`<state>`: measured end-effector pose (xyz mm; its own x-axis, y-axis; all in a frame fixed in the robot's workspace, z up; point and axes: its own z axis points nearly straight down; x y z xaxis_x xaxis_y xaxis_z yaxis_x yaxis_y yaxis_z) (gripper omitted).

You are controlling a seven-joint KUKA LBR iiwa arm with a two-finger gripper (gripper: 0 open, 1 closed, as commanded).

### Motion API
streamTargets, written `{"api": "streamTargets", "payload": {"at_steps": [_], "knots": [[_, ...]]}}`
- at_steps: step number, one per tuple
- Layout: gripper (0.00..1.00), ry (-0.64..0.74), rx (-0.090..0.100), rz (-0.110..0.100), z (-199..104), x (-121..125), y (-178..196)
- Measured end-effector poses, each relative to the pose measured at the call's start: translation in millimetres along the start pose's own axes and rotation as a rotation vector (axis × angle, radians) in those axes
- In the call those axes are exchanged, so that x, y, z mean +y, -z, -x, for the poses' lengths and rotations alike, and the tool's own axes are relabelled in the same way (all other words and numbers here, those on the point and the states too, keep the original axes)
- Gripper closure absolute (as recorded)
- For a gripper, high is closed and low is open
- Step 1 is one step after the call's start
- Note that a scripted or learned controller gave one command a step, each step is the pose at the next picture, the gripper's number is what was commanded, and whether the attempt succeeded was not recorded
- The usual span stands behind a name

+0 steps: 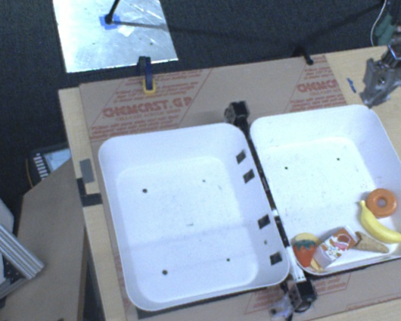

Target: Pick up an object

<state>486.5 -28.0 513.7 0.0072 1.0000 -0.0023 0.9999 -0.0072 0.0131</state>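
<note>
Toys [348, 236] lie in the bin, claw [376, 89] well apart.

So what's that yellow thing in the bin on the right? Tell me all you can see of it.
It looks like a toy banana, plain yellow and smooth, likely plastic. It lies flat on the floor of the right bin, near the front right corner, curved, running from upper left to lower right. An orange ring-shaped toy sits right beside its upper end, apparently touching it, and a small brown wedge-shaped piece lies against its lower side. The gripper is far off, above the bin's back right corner.
</note>
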Motion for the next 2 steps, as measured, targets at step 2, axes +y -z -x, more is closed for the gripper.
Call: {"api": "streamTargets", "payload": {"at_steps": [2], "knots": [[1.00,-0.002,-0.002,-0.009,146.6,-1.6,-88.1]]}}
